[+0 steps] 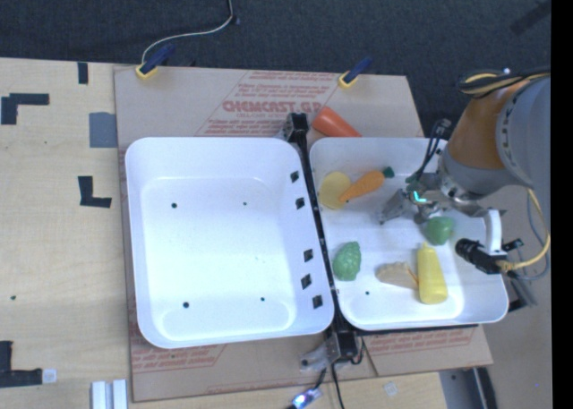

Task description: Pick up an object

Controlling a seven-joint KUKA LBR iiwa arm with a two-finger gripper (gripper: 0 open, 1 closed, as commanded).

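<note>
Camera view is showing your end effector [407, 206] sitting low inside the right bin [394, 313], reaching in from the right under the grey arm [515, 143] with its orange band. You cannot tell whether it is open or closed; the tip is too small and cluttered to read. Nothing is visibly being gripped, so I am judging the pick as not done yet, probably at the approach or grasp stage.

Just beside the end effector, a green round object [439, 231] is lying on the bin floor, partly under the wrist hardware. An orange carrot-like piece [365, 185] is lying near it, touching or overlapping a yellow round piece [334, 189]. Further out, a green lumpy object [347, 260], a tan scrap [392, 274] and a yellow block [431, 275] are resting on the bin floor. The left bin [143, 166] is sitting alongside on the table [54, 219]. Grasp and lift are still remaining.
</note>
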